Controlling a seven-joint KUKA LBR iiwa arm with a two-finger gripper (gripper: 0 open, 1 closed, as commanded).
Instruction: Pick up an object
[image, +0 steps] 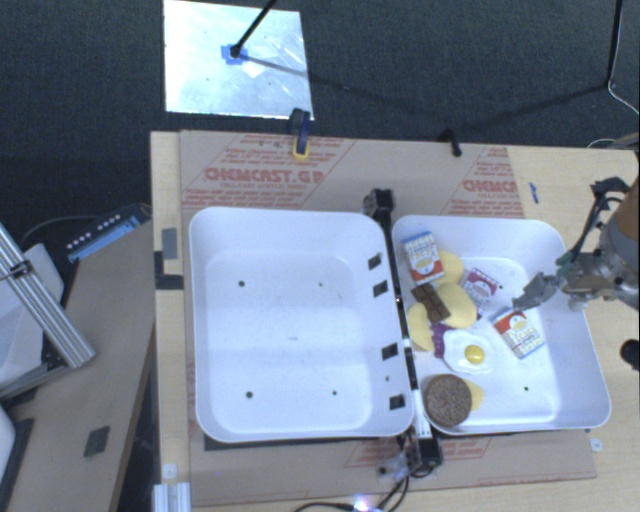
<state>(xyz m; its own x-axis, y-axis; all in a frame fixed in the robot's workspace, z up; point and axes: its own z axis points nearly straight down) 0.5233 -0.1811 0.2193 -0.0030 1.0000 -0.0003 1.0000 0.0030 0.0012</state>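
The end effector (532, 292) is poised in the right bin (580, 400), just above a small red-and-white carton (520, 333); nothing is seen gripped, and its opening cannot be told. Toy foods are clustered against the bin's left side, the fried egg (470, 353) nearest.

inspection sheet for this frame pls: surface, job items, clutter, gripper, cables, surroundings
Surface: bench bears two white bins, left bin and right bin, over printed cardboard.
Job's things: in the right bin, fried egg, brown patty, blue-red carton, red-white carton, small packet, yellow slices, dark bar.
Clutter: yellow clamp at the cardboard's far edge.
Grippers: gripper above the red-white carton, holding nothing visibly.
Cables: black cable across the floor.
Surroundings: dark carpet, shiny sheet, aluminium frame.
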